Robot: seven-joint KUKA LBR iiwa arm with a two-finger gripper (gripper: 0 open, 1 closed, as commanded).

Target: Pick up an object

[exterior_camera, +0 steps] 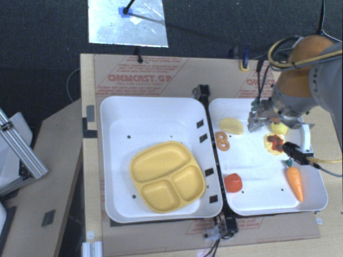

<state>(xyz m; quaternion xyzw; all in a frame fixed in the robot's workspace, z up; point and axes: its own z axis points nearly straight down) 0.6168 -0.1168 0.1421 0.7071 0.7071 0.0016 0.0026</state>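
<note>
Looking down on the worktop (161, 71), we see two white bins side by side. The left bin (120, 116) holds a yellow divided plate (167, 175). The right bin (252, 199) holds the toy foods: a pale yellow lemon-like piece (231, 126), an orange pretzel (222, 141), a red tomato-like piece (233, 182), a carrot (295, 182), a small yellow piece (279, 128), and a flat yellow-and-red item (274, 143).

The arm (308, 76) reaches in from the right, and our tool (257, 119) hangs low over the upper part of the right bin, just beside the pale yellow piece and near the small yellow one. From this angle we cannot tell how the tool is set, nor see anything caught in it.

We judge the pick to be at the approach stage: every object appears to lie on the bin floor, nothing is lifted, and the grasp and the raise are both left to do.
</note>
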